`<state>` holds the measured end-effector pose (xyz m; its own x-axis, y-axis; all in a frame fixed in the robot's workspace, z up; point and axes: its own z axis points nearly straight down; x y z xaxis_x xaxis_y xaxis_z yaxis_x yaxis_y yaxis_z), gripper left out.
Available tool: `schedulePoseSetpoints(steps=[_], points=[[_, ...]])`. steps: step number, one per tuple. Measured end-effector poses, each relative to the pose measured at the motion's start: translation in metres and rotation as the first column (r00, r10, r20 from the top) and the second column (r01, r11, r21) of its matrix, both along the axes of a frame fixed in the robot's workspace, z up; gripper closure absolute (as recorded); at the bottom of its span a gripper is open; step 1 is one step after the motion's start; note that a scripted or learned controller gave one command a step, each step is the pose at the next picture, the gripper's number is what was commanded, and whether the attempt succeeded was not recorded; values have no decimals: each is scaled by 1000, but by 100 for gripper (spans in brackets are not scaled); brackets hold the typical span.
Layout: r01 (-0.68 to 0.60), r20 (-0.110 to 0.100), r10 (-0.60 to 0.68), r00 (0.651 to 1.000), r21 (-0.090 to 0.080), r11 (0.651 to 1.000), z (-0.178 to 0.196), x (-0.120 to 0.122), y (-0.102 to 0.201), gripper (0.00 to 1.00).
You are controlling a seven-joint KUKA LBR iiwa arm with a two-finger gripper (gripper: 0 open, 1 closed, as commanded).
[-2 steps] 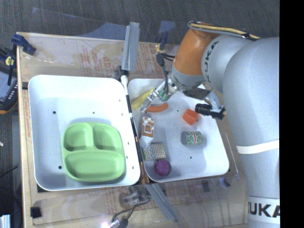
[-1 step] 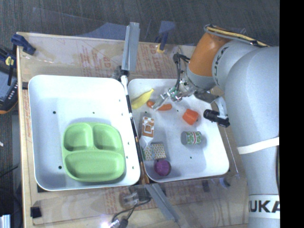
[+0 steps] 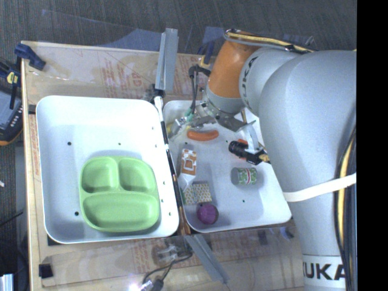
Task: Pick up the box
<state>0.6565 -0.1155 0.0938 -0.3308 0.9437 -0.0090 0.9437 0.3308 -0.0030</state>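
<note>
1. While the grey arm (image 3: 303, 132) reaches in from 3 o'clock, its gripper (image 3: 193, 119) hangs over the 11 o'clock corner of the right bin (image 3: 270, 202). The arm's orange band sits just above the gripper.
2. Whether the gripper is spread or closed cannot be told from this angle, and nothing can be seen held in it.
3. The box (image 3: 189, 161), a small orange and white carton, lies at 9 o'clock in the right bin, close to the wall shared with the left bin (image 3: 60, 132).
4. A sausage (image 3: 203, 135) lies just beside the gripper, at 12 o'clock from the box.
5. A speckled square pad (image 3: 197, 193) lies at 6 o'clock from the box, near it but apart.
6. A purple ball (image 3: 208, 213) rests at 5 o'clock from the pad, near the bin's front wall.
7. A green can (image 3: 244, 176) lies on its side near the bin's middle, at 3 o'clock from the box and well apart.
8. A green divided plate (image 3: 119, 194) fills the 5 o'clock part of the left bin.
9. Both bins rest on the wooden table (image 3: 91, 71).
</note>
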Motion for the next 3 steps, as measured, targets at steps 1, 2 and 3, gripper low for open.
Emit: schedulePoseSetpoints(steps=[1, 2, 3], points=[[-154, 1, 154, 988, 8, 988, 48, -12, -91, 0], [-3, -3, 3, 1000, 11, 1000, -1, 1, -76, 0], [-123, -2, 123, 992, 10, 992, 0, -47, -42, 0]])
